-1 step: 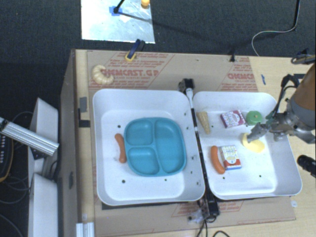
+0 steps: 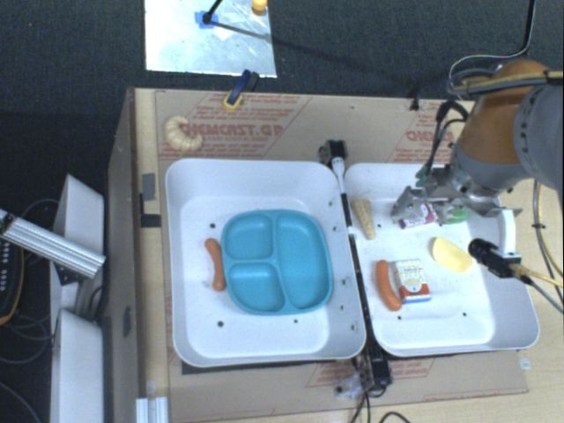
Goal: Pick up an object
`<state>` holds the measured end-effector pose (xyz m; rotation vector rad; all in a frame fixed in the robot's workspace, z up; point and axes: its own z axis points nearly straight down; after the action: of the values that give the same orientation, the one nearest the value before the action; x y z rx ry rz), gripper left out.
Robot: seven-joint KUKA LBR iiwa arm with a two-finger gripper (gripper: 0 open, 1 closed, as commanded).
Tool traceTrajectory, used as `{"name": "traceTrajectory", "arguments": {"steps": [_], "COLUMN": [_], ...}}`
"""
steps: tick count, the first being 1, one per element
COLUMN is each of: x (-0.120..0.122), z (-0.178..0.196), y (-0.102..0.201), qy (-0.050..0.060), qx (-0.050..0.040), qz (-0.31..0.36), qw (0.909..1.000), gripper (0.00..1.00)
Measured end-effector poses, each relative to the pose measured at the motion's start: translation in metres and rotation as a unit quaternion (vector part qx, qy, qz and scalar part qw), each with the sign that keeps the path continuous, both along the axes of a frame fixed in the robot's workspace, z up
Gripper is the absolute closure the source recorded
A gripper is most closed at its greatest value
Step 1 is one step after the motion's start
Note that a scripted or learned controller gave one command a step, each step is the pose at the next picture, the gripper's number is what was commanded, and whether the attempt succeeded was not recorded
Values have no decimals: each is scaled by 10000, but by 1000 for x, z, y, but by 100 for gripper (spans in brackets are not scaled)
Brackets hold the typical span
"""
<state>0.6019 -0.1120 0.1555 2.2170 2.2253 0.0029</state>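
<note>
A cardboard-topped counter (image 2: 291, 122) carries two white bins. The left bin (image 2: 256, 179) holds a blue divided plate (image 2: 275, 261) with a sausage (image 2: 215, 263) beside it. In the right bin (image 2: 458, 329) lie a corn cob (image 2: 362, 218), another sausage (image 2: 387, 285), a small carton (image 2: 411, 280) and a yellow piece (image 2: 450, 255). The gripper (image 2: 421, 203) sits low over a pink packet (image 2: 414, 219) at the bin's far side; I cannot tell how its fingers are set.

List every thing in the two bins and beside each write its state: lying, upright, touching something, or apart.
Blue divided plate: flat in the left bin, compartments bare.
Left sausage: lying lengthwise beside the plate's left edge.
Right sausage: lying in the right bin, touching the small carton.
Small carton: lying flat.
Yellow piece: lying apart.
Cone: lying near the divider.
Gripper: low over a pink item.
</note>
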Motion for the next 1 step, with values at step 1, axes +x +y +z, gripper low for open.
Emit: {"name": "traceTrajectory", "arguments": {"steps": [1], "x": [-41], "z": [-71], "y": [23], "qy": [5], "qx": [-4], "qz": [-11], "qw": [10000], "gripper": [0]}}
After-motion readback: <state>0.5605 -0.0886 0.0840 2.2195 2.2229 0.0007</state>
